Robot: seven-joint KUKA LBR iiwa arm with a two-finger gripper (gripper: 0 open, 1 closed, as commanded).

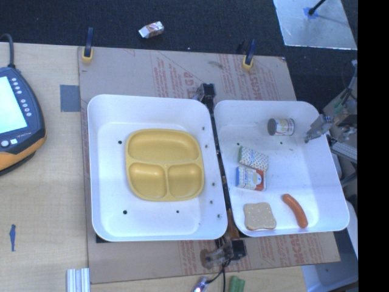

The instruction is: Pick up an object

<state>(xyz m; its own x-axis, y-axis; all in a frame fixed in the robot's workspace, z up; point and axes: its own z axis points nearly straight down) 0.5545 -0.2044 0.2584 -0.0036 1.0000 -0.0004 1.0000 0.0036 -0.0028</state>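
Note:
The right white bin (304, 169) holds several small items. A small tin can (281, 126) lies on its side near the far edge. A green patterned packet (253, 158) and a blue-and-white carton (250, 177) lie together in the middle. At the near edge are a slice of bread (259, 216) and a red sausage (295, 210). My gripper (316, 129) comes in over the bin's far right rim, just right of the can and apart from it. Nothing shows in its grasp.
The left white bin (106, 163) carries a yellow three-compartment plate (164, 163). An orange-rimmed teach pendant (15, 120) lies at the bench's left edge. Two clamps (88, 53) (248, 59) stand along the far cardboard edge. A crumpled wrapper (151, 30) lies on the dark floor.

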